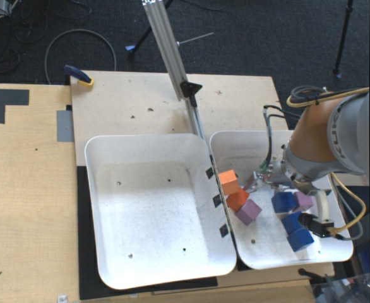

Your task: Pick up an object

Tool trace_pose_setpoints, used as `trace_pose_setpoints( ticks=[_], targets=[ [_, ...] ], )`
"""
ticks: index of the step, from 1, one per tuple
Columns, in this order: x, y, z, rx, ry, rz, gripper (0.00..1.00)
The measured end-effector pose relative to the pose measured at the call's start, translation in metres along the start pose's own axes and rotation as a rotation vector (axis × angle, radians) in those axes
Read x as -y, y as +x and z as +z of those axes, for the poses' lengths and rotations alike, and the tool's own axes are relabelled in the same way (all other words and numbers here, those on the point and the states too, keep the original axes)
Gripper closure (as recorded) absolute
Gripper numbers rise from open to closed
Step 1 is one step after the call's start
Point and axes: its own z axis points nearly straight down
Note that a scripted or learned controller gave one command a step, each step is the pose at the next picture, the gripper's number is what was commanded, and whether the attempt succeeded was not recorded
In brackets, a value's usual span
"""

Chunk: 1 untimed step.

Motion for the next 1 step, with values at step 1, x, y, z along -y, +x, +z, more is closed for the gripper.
trace_pose_setpoints(
  ticks=[1],
  targets=[
    [0.0394,0.0076,-0.001,0.001,-0.005,-0.001,0.0]
  ],
)
